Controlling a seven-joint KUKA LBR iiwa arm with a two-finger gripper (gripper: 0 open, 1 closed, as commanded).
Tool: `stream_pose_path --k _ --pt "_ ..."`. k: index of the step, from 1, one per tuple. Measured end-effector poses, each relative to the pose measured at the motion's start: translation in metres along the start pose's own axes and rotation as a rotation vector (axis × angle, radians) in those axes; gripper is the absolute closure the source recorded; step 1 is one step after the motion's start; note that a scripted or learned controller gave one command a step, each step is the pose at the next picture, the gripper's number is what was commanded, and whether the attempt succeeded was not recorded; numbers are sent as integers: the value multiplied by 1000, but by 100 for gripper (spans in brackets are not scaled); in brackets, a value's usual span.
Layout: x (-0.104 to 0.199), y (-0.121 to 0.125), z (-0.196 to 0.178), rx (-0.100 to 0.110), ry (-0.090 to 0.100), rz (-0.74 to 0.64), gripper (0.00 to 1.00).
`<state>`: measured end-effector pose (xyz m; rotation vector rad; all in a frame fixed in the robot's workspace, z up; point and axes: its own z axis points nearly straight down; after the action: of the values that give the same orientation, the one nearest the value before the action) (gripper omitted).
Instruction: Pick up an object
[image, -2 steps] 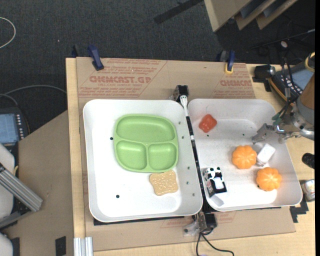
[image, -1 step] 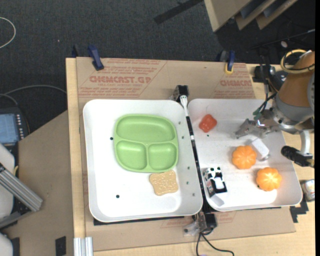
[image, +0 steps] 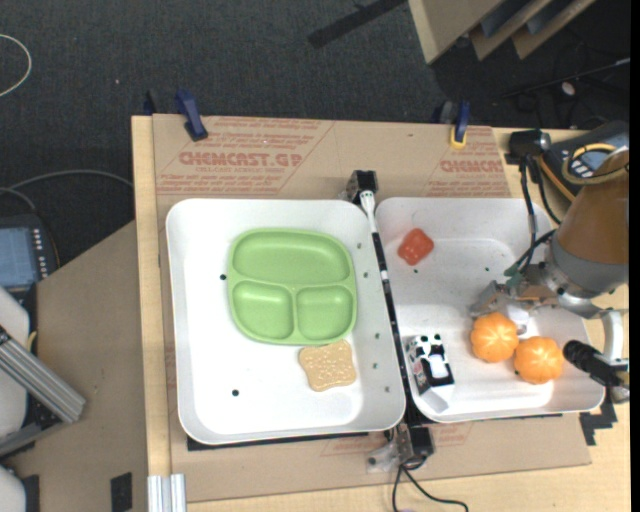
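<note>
altogether two oranges (image: 494, 337), one red piece (image: 416, 246), one green plate (image: 293, 284).

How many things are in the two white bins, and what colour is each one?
Orange: 2, orange fruit and second orange fruit
Green: 1, divided plate
Red: 1, red piece
Tan: 1, toast slice
Black and white: 1, small toy
Total: 6
</note>
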<state>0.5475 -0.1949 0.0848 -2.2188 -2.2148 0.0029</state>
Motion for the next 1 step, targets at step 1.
stream_pose_path --k 1 --pt "57 0 0 -3 -1 -5 0"
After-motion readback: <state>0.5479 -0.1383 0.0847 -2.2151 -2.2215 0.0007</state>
